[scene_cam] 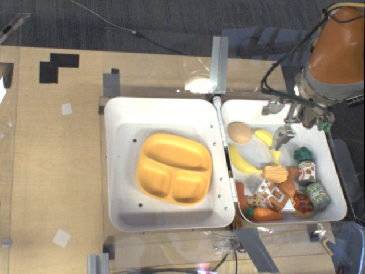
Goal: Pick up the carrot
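In the camera view, the arm (336, 44) is cut off by the top right corner, so only its orange band and grey wrist are seen. The gripper (283, 135) hangs over the far part of the right bin (336, 176), above a small yellow piece (263, 137). Its metal parts are small and blurred, and whether the claw is released or clenched cannot be told. Nothing is seen grasped in it.

The carrot (267, 214) is found at the near edge of the right bin, an orange tapered shape lying flat. It is partly hidden by a patterned box (271, 194), which touches it. Several small items near the right wall are crowded together and hard to name. A smooth beige egg (239, 133) and a curved banana (242, 161) lie further left.

In the left bin (122, 153) a glossy yellow plastic tray (174, 167) with three compartments is placed.
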You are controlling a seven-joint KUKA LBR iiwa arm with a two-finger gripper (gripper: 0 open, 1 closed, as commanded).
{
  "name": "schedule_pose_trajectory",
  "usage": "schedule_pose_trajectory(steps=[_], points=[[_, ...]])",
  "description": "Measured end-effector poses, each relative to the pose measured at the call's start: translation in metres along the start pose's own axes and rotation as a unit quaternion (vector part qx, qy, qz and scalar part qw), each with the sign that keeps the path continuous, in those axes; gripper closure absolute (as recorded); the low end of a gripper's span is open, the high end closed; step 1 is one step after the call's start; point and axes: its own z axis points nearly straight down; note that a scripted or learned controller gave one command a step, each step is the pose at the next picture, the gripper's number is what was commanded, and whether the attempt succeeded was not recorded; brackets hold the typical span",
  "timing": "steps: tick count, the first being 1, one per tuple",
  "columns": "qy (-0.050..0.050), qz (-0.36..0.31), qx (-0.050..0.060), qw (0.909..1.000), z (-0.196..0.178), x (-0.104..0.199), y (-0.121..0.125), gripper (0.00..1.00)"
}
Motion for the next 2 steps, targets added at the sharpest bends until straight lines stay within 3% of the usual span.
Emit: schedule_pose_trajectory(steps=[1,2], points=[[0.006,0.003,-0.001,1.0000,0.157,0.040,-0.009,0.00],[-0.002,0.001,0.000,1.0000,0.166,0.011,-0.040,0.00]])
